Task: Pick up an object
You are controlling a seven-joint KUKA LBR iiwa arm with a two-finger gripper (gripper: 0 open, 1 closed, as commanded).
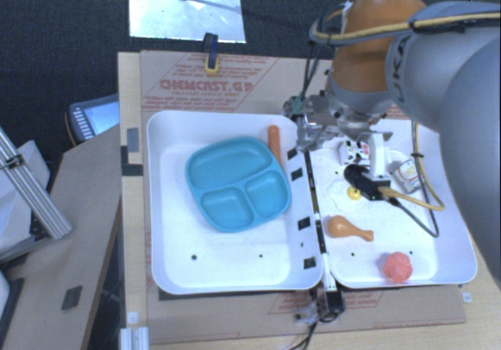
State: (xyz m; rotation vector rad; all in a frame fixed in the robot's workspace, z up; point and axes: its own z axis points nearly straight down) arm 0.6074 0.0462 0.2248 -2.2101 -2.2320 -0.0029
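Pink ball (398, 265) near right in right bin (446, 262), drumstick (349, 227) left of it, gripper (354, 154) at bin's far end, well apart, finger state indeterminate.

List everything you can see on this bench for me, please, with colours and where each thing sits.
Bins: two, white, side by side on the bench.
Divided plate: one, light blue, left bin.
Hot dog toy: one, orange, left bin, by the plate's upper right edge.
Fried egg toy: one, white and yellow, right bin.
Drumstick toy: one, orange-tan, right bin.
Pink lump: one, right bin, near corner.
Arm: one, grey with orange band, over the right bin.
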